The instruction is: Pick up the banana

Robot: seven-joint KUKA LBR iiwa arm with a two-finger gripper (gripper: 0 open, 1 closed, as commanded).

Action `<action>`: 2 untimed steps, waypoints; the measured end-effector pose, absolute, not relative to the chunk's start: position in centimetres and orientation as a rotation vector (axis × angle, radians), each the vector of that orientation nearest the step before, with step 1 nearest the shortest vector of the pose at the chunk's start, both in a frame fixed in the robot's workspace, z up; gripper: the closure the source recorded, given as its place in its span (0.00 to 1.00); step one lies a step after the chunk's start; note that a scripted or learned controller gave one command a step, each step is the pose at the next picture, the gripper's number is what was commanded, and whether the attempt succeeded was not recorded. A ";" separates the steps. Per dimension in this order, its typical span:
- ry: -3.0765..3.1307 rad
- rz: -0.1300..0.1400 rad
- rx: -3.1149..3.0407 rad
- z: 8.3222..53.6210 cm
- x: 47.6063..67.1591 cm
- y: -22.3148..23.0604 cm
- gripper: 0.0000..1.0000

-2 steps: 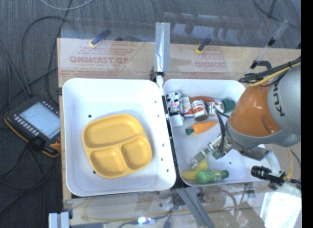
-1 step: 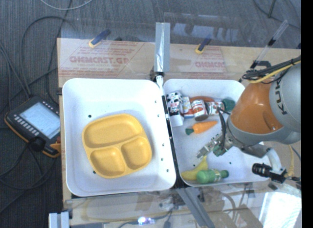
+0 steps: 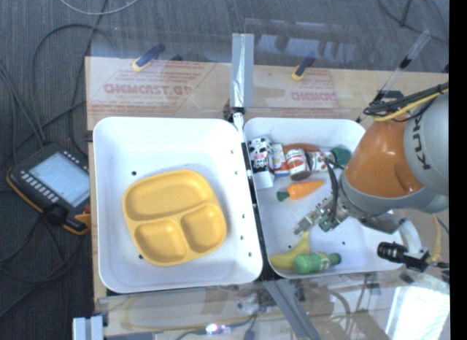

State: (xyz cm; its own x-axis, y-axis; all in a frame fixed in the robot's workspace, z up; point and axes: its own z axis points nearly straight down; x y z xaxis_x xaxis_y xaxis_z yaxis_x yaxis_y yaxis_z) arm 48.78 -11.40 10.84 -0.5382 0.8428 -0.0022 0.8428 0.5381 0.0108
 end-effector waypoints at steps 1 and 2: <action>2.749 0.014 1.506 10.8 48.8 -11.4 0.00; 2.770 -0.002 1.466 9.0 48.6 -11.0 0.00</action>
